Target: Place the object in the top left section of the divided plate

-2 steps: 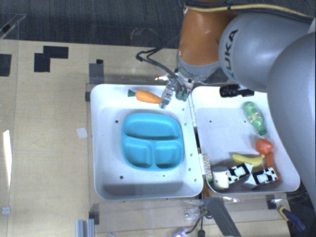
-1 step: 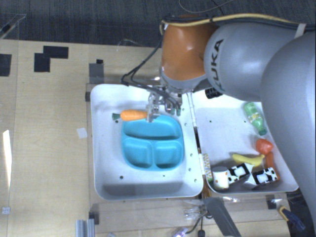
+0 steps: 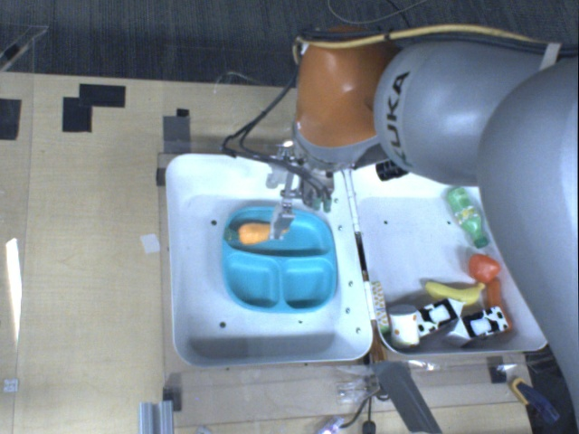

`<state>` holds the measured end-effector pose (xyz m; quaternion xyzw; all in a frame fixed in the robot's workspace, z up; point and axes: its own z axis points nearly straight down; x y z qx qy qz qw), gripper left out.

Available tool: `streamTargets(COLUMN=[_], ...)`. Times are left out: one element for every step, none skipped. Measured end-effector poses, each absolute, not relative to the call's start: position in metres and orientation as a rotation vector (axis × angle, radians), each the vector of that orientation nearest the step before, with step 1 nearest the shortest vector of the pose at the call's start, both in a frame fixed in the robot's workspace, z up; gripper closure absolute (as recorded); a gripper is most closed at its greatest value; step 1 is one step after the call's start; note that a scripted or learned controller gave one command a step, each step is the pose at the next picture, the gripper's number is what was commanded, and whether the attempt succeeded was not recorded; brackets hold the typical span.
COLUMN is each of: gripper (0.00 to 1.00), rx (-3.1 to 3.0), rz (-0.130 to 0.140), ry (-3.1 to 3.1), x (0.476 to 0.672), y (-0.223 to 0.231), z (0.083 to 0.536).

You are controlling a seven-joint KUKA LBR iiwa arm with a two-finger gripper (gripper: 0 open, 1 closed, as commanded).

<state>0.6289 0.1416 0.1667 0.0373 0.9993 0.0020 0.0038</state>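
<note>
Camera view had my claw (image 3: pixel 282 217) hanging over the upper part of the blue divided plate (image 3: pixel 279 259), its tip just beside the orange object (image 3: pixel 253 234); whether it was apart or together I could not tell. That object lay in the plate's top left section. Around the plate, the left bin (image 3: pixel 199 278) showed bare white floor on the left and below. Across the shared rim, the right bin (image 3: pixel 407 242) held a green bottle (image 3: pixel 467 213), a banana (image 3: pixel 454 290) and cow-patterned toys (image 3: pixel 452 319) along its right and lower edges.
</note>
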Motion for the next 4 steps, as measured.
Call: streamTargets(gripper=[0.00, 0.00, 0.00, 0.00], rx=[0.117, 0.206, 0.037, 0.111], rz=[0.006, 0.008, 0.007, 0.009], ry=[3.132, 3.126, 3.129, 3.129], x=[0.629, 0.632, 0.661, 0.667], y=[0.142, 0.149, 0.174, 0.237], z=[0.167, 0.171, 0.265, 0.289])
